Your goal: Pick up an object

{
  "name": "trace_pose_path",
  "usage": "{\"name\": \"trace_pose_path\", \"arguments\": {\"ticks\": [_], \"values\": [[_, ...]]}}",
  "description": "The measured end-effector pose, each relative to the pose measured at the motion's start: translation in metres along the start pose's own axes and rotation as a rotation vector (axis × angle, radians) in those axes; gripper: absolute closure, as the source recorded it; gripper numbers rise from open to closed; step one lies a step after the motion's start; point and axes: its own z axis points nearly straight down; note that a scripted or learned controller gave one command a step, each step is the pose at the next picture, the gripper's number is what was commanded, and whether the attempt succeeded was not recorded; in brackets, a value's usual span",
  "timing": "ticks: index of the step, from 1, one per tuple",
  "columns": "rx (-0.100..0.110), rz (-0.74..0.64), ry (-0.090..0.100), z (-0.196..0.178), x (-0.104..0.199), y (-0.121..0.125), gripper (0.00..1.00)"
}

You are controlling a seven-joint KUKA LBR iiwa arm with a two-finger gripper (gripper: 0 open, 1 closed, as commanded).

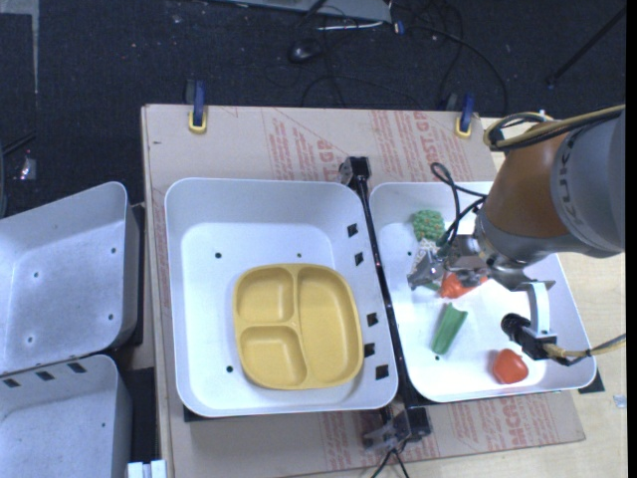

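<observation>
Gripper (435, 273) touching small red object (454, 287) — green piece (449, 329) just below

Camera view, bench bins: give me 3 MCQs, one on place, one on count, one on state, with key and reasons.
1. Where does the yellow divided plate lie?
A. In the left bin
B. In the right bin
C. On the floor

2. How many compartments does the plate have?
A. Two
B. Three
C. Five

3. How does the green oblong piece stand toward the gripper?
A. Clamped between the fingers
B. Lying free on the bin floor, below the gripper in the view
C. Resting on the plate

Key: 1 A, the plate sits on the floor of the left bin, across the divider from the right bin. 2 B, two cells at the left and one long cell at the right. 3 B, the green piece lies apart from the gripper, which hangs by an orange-red piece.
</observation>
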Motion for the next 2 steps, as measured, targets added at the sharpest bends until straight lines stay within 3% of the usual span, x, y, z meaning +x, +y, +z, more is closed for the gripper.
{"name": "trace_pose_path", "arguments": {"ticks": [1, 2], "values": [[0.003, 0.002, -0.002, -0.007, -0.001, -0.001, 1.0], [0.017, -0.001, 0.002, -0.05, -0.004, -0.002, 1.0]]}}
